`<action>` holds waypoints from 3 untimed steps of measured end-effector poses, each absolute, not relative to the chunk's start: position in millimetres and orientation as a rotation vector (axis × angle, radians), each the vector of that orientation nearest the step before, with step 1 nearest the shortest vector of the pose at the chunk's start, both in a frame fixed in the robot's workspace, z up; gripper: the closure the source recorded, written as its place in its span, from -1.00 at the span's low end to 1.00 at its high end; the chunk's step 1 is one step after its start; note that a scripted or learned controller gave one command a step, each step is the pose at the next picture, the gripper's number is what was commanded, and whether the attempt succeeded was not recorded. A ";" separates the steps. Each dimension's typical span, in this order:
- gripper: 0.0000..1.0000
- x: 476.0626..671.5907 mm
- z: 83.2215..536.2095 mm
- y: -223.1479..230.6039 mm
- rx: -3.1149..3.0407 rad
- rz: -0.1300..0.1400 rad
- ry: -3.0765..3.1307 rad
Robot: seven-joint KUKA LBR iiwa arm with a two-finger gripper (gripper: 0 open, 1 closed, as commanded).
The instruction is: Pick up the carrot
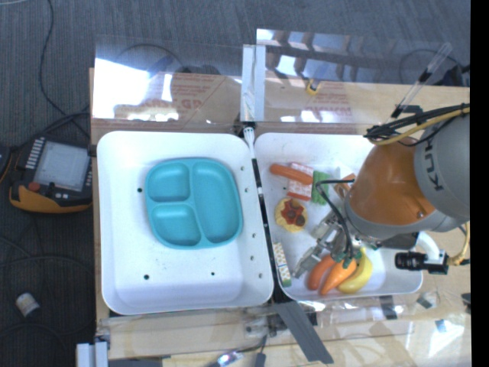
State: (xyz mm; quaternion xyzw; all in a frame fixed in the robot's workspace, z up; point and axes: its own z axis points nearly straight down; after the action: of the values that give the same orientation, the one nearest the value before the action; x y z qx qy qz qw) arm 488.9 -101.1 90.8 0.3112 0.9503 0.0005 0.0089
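step: you're in the approach, nothing lifted yet | gripper (325, 252): hangs low in the right bin (397, 285), can't tell its state | carrot (328, 274): near edge of that bin, touching a banana (357, 275) on its right | next: you'll want to center on the carrot, avoiding the banana

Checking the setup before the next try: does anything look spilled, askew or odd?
Nothing stands out. The toy food lies loose in the right bin, with the carrot beside the banana under the hand. The blue plate sits flat in the left bin.
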 end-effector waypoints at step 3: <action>1.00 496.8 186.8 -131.0 2.124 -0.005 2.316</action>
State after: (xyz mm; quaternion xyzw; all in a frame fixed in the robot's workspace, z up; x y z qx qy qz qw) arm 496.8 -131.0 186.8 0.6759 0.7370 -0.0015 -0.0003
